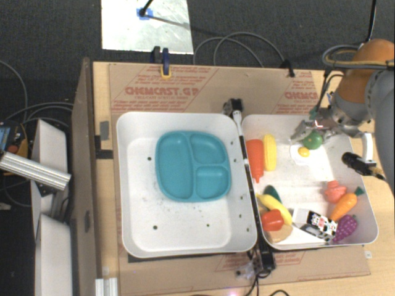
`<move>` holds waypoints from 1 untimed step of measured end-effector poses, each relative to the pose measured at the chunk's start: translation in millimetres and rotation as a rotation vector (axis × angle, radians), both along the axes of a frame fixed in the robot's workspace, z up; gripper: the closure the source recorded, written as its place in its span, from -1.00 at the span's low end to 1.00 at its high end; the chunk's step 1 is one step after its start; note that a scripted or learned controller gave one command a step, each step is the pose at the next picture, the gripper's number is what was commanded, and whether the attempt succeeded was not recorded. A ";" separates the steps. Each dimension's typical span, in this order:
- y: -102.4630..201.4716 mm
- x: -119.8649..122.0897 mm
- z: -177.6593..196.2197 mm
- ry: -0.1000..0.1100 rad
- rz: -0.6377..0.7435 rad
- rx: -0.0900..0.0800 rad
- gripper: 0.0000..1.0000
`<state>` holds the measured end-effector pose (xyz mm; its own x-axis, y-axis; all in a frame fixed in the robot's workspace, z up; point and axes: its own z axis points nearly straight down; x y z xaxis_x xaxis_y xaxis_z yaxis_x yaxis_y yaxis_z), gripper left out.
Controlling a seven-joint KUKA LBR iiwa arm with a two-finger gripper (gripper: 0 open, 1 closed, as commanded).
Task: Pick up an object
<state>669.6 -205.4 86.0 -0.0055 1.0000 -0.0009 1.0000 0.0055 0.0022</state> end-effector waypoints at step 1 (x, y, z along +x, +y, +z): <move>-0.4 1.1 11.6 -0.005 0.003 -0.003 1.00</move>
